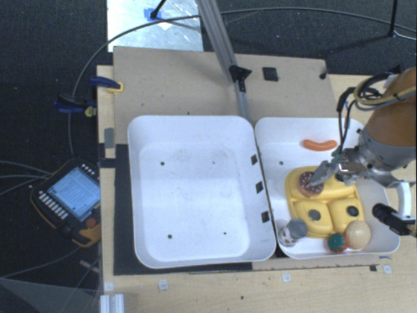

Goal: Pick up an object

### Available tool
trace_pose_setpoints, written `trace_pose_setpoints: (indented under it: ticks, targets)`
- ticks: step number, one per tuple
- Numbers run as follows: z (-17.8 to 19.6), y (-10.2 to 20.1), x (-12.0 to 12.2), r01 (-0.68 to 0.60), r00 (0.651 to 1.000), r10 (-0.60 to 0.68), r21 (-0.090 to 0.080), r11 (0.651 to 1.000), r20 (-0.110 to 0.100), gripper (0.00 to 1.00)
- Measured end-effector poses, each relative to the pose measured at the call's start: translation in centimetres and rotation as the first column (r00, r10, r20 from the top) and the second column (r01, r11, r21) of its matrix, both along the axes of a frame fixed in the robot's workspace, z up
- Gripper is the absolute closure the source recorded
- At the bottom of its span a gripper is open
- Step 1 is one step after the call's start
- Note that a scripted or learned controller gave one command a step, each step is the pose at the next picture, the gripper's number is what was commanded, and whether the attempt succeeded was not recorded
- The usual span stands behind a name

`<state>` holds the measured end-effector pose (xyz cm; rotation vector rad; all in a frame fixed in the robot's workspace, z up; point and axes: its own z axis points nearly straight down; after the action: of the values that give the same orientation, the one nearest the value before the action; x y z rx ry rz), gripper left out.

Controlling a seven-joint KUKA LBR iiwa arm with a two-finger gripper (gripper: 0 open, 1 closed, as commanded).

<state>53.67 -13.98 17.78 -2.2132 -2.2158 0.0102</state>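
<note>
Doughnut, brown on the yellow block below the orange sausage, lies under the gripper; whether its fingers are parted I cannot tell, so descend centred before closing.

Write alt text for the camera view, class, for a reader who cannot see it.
A grey robot arm reaches from the right, its gripper low over a yellow tray in the right white bin. An orange sausage-shaped toy and a cream ball share that bin, beside the left white bin.
</note>
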Motion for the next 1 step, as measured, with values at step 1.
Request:
trace_pose_setpoints:
  ticks: [1]
  targets:
    - [0.66, 0.03, 0.32, -0.003, 1.000, 0.003, -0.002, 1.000, 0.013, 0.00]
